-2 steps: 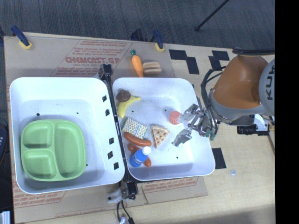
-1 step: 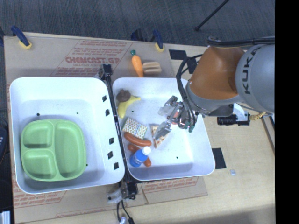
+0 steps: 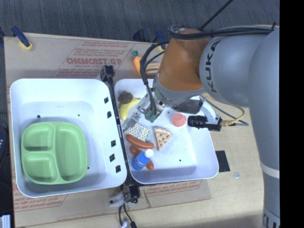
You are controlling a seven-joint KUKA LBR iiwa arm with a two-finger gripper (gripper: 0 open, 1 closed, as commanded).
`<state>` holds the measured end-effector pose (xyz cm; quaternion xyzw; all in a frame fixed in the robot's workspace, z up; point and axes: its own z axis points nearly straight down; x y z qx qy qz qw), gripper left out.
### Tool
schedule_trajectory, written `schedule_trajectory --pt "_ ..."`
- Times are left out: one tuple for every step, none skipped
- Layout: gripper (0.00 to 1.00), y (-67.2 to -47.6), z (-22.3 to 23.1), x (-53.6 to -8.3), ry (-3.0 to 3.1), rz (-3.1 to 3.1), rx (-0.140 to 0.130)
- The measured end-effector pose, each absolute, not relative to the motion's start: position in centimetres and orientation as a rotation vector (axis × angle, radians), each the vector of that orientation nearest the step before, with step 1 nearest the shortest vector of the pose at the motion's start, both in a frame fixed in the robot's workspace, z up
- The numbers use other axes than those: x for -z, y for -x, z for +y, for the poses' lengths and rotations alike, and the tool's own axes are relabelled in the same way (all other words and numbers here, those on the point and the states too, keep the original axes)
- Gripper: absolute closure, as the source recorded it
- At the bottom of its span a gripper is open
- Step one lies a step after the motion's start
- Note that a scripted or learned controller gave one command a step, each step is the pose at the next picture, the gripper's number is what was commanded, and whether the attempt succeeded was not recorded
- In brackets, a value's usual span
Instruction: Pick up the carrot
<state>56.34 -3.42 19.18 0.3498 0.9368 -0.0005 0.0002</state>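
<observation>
The arm (image 3: 228, 65) crowds the right bin (image 3: 204, 163); its hand (image 3: 151, 112) hangs among toy food — whether released or clenched, I cannot tell. The carrot (image 3: 137, 64) lies on the worktop (image 3: 57, 61) at the bin's twelve o'clock, outside the rim — a descent here would likely miss it.

The right-hand shallow white bin (image 3: 204, 167) is crowded along its left side: a yellow banana-shaped piece (image 3: 126, 109), a dark brown round piece (image 3: 125, 97), a checkered block (image 3: 137, 129), 2 red-orange sausages (image 3: 139, 142), a waffle-patterned wedge (image 3: 162, 137) and a blue bottle with a white cap (image 3: 141, 159) lie close together. The grey arm with its orange band (image 3: 183, 63) hangs over the bin's upper half, blocking it. A pink disc (image 3: 179, 119) sits beside the hand (image 3: 151, 112). The bin's lower right floor lies open. In the left-hand white bin (image 3: 57, 91), a green divided plate (image 3: 53, 151) fills the lower left; the upper part is free.
</observation>
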Motion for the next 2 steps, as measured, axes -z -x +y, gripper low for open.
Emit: schedule_trajectory --pt "0.0 -60.7 -6.5 -19.7 -0.71 3.059 0.001" --pt "0.0 -63.8 -7.7 -22.0 -1.598 2.704 0.001"
